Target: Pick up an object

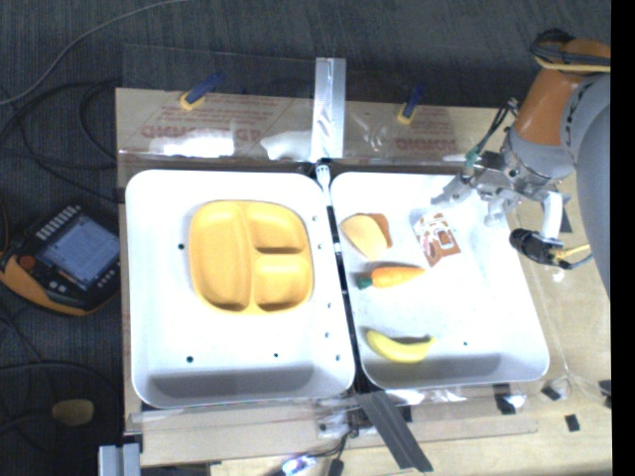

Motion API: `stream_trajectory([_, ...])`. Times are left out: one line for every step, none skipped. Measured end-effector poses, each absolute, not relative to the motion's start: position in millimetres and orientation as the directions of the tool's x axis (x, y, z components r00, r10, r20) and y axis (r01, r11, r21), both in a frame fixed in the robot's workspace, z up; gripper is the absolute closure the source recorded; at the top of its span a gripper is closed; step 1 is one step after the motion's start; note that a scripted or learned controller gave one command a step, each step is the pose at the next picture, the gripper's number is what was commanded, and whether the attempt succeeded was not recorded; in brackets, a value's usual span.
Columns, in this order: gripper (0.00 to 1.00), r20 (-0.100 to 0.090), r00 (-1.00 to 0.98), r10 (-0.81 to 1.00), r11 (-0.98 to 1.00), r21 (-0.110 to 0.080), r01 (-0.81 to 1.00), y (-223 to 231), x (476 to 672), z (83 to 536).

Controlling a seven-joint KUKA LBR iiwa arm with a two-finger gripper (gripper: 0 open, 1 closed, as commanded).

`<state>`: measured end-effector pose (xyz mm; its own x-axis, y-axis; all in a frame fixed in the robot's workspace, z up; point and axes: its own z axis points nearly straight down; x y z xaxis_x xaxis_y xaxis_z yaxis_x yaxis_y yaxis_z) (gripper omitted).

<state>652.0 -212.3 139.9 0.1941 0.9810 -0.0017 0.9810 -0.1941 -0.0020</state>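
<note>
Hovering at the 2 o'clock corner of the right bin (516,296), my jaws (496,191) sit low over the far rim, and from this slant I cannot tell whether they are apart or together; nothing shows between them. The arm (556,97) comes in from 3 o'clock, its orange band above the wrist.

The nearest candidate is a small snack packet (437,238), red and white, lying flat just toward 8 o'clock of the jaws. I judge it light and crinkly, likely to slide on the smooth bin floor, so I'd pinch it across its narrow width rather than press down on it.

Further out at 9 o'clock of the packet lies a bread-like wedge (366,231), close to the dividing wall between the bins. Below the packet, at about 7 o'clock, a toy carrot (395,277) lies on its side, green end pointing toward the divider. It looks stiff and rounded; a grip across its thick middle should hold, though it may roll.

At 6 o'clock, near the front wall, a banana (399,345) lies curved side down. I expect it to be smooth and a bit slippery, best taken across the middle of the curve.

The left bin (159,345) holds a yellow divided tray (250,256), well apart from the jaws, wide and awkward for a two-finger grip.

Both bins rest on the desk (139,117).
</note>
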Motion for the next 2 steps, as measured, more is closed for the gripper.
stream_trajectory([0.00,0.002,0.340,0.940,-0.340,-0.011,0.940,-199.1,670.1,91.3])
stream_trajectory([1.00,-0.003,0.338,0.941,-0.338,-0.002,0.941,-198.3,671.0,99.8])
